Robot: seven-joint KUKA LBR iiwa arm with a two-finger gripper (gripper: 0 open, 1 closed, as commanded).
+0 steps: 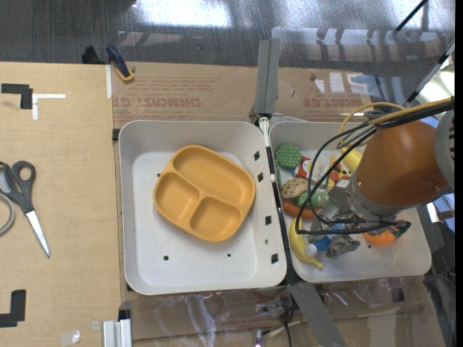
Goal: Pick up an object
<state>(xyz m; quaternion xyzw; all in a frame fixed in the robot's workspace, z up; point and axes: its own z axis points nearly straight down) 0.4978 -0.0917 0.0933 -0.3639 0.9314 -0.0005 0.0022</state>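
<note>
Nearest the camera, at the right bin's (pixel 416 266) 7 o'clock corner, a banana (pixel 300 248) lies with its long axis running 12 to 6 along the left wall, beside small grey and blue toys (pixel 329 248). Just past them the gripper (pixel 346 223) hangs low over the bin's middle, under the arm's orange band (pixel 398 165); cables and the wrist hide its tips, so their spread cannot be told, and nothing can be seen in its grasp. The banana sits at about 8 o'clock from the gripper, close by. An orange piece (pixel 383 237) lies at 4 o'clock. Farther back, at 11 o'clock, rest a cookie (pixel 294 188) and a green toy (pixel 288 154). In the left bin (pixel 137 215) a yellow tray (pixel 205 191) lies alone. Scissors (pixel 25 201) rest on the tabletop (pixel 58 266), far left.
</note>
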